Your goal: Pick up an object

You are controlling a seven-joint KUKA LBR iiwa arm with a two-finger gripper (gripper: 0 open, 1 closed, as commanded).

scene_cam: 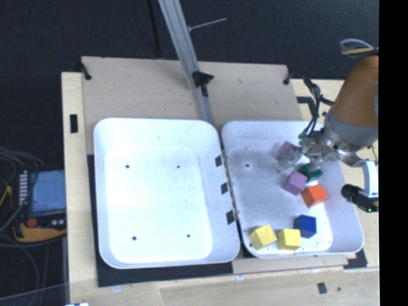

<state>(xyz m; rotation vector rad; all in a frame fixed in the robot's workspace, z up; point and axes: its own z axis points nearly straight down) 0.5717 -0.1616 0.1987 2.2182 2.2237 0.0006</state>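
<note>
Camera view: gripper (pixel 299 160) low in right white bin (pixel 255 139) over purple cube (pixel 295 182), finger state unreadable, can't tell; nothing visibly lifted, pick pending.

One fixed camera hangs above the worktop (pixel 172 94) and looks down at a slant — far enough back to take in both white bins (pixel 159 190) whole, with the arm (pixel 357 101) entering from the right edge.
</note>
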